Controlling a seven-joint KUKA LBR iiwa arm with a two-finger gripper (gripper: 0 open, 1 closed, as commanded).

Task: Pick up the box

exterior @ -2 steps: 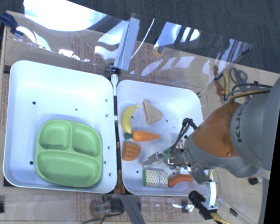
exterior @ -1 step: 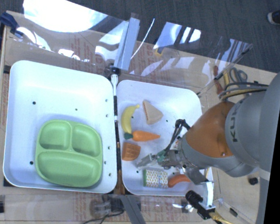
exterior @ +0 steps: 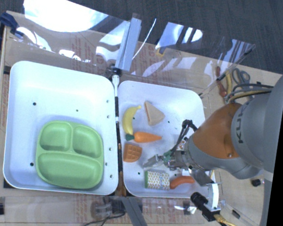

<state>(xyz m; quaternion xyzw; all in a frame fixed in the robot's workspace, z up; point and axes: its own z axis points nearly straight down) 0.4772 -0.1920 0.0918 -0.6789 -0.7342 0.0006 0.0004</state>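
The box [exterior: 157, 179] is small, with a green and white speckled top. It lies flat near the front edge of the right bin [exterior: 195, 105]. My gripper [exterior: 162, 162] hangs just above and behind the box, at the end of the grey arm with its orange band [exterior: 217, 137]. Nothing shows held in the gripper. The box looks untouched on the bin floor.
In the right bin lie a banana [exterior: 130, 118], a sandwich wedge [exterior: 154, 114], a carrot [exterior: 147, 137], a waffle piece [exterior: 132, 152] and a red sausage [exterior: 181, 181] right beside the box. The left bin [exterior: 30, 82] holds a green divided tray [exterior: 70, 154].
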